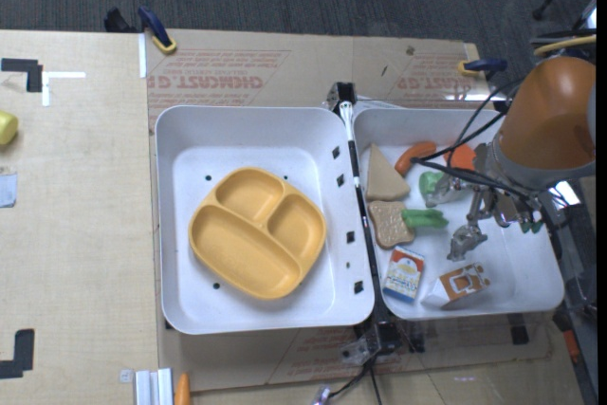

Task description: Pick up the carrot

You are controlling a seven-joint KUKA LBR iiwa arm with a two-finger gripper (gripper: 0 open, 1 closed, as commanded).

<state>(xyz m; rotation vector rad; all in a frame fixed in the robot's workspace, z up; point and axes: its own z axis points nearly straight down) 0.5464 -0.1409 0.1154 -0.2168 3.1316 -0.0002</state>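
Dark carpet surrounds a pale wooden bench (76,232) bearing two white bins; the left bin (175,299) holds a yellow divided plate (257,232). In the right bin (541,294), the carrot (417,154) lies near the far wall, beside a bread slice (383,175). Nearer the camera than the carrot, the gripper (467,237) hangs released, grasping nothing, just beyond an orange-printed card (464,282).

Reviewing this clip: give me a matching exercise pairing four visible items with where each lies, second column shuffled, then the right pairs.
Things:
1. carrot
2. yellow divided plate
3. small carton
4. pincer

Places:
A. near edge of the right bin
B. middle of the left bin
C. far end of the right bin
D. above the right bin's middle

Pairs: 1-C, 2-B, 3-A, 4-D
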